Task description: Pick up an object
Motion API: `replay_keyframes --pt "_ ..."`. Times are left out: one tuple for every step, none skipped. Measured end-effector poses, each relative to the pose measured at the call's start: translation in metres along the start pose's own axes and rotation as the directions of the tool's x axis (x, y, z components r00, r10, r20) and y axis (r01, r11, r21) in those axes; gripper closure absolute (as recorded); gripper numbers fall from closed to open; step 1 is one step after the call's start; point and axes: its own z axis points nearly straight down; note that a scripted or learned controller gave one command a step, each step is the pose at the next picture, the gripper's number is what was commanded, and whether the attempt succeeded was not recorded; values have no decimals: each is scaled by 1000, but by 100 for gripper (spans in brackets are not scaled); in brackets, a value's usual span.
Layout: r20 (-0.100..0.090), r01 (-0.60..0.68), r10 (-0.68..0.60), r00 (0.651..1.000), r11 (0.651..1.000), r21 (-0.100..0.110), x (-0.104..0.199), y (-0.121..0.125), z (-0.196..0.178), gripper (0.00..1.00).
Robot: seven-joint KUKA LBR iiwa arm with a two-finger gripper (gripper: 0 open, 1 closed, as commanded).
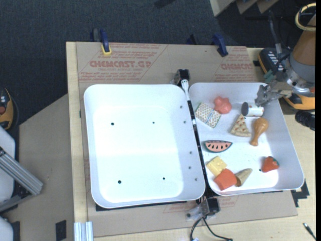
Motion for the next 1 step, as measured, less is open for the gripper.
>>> replay_keyframes --pt "0 -1 1 1000 1000 2 -16 -61 18 100"
